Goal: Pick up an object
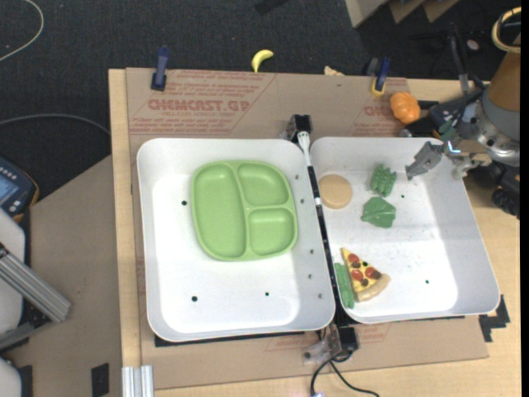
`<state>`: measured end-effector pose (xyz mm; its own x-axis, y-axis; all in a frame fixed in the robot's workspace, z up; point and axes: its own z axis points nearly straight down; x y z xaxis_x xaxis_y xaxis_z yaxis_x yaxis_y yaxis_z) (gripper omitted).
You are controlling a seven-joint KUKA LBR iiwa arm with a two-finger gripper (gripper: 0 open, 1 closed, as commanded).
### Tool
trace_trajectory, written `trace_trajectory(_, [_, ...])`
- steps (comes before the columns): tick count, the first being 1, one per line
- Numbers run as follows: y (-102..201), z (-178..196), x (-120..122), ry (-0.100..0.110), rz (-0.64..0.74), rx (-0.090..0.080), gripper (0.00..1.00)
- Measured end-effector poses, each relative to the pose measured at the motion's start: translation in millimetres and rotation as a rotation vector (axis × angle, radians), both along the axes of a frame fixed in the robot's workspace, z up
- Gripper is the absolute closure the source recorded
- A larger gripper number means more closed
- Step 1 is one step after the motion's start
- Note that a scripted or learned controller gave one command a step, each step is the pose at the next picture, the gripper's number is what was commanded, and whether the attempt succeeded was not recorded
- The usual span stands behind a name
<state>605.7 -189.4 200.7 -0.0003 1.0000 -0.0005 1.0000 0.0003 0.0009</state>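
Note:
My gripper (438, 162) hangs open over the far right corner of the right bin (463, 246), with nothing between its fingers. Just to its left lies a small green leafy piece (382, 179), and a second green piece (378, 212) sits a little nearer. A round tan cookie (335, 191) rests by the bin's left wall. A toy pizza slice (364, 275) lies at the front left of the same bin, beside a green bean pod (343, 285).
The left bin (165, 246) holds a green divided plate (245, 209). An orange toy (404, 107) and a yellow banana (262, 58) lie on the cardboard behind the bins. Blue clamps (159, 69) grip the board's far edge.

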Motion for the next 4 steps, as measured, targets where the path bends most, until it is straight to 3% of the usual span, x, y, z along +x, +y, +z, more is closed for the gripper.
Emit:
trace_trajectory(1, [4, -123, 10, 0.008, 0.001, 0.004, 0.0])
trace_trajectory(2, [52, -116, 3, 0.004, 0.003, 0.003, 0.0])
trace_trajectory(3, [49, -105, 5, 0.0, 0.001, 0.0, 1.0])
trace_trajectory(4, [102, -11, -92, 0.002, 0.002, 0.005, 1.0])
